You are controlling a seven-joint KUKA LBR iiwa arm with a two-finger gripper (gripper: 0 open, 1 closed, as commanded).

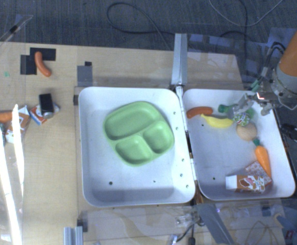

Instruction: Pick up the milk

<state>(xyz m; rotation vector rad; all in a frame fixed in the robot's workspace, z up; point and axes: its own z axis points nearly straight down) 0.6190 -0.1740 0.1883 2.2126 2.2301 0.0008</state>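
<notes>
Pincer (254, 102) sits at the upper right of the frame, over the back edge of the right bin (209, 185); we cannot tell how it is set, the metal parts there being too small and cluttered to read. Above it we note the arm's orange band (296, 55) against the right edge of the frame.

Milk carton (248, 181) lies on its side in the lower right of the right bin, near the front wall, white end pointing left, brown printed body to the right. It is well apart from the pincer.

In the same bin we log a carrot (262, 158) just above the carton, a pale round item (246, 131) above that, a banana (217, 121) and a red sausage (199, 112) touching it near the bin's upper left, and a green-and-white thing (239, 115) close under the pincer, identity unclear.

Left bin (95, 188) holds a green divided plate (138, 132), roughly centred.

On the bench (51, 162) at the left of the frame: another sausage (43, 65) on a black patch, a small black block (46, 103), and some wrapped items at the far left edge.
</notes>
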